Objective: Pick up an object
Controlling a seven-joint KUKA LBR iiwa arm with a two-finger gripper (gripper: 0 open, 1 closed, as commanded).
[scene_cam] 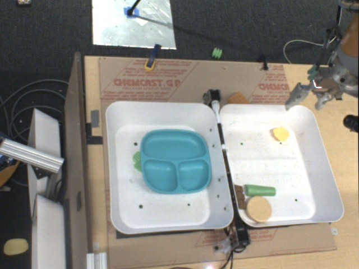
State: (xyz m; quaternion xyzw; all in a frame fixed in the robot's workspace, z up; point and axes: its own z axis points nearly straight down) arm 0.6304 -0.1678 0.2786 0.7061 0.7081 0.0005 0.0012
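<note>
The right bin (314,167) holds a small yellow piece (280,134) near its far side. At its near left corner lie a green cylinder (259,190), a tan round disc (259,209) and a small brown block (240,196). My gripper (308,99) hangs over the bin's far right corner, up and to the right of the yellow piece. Its two fingers (295,97) stand apart, open, with nothing between them.
The left bin (123,128) bears a blue divided plate (175,161), with a green item (137,160) peeking out at the plate's left edge. An orange object (238,98) lies on the cardboard just beyond the right bin. Cables loop at the far right (297,46).
</note>
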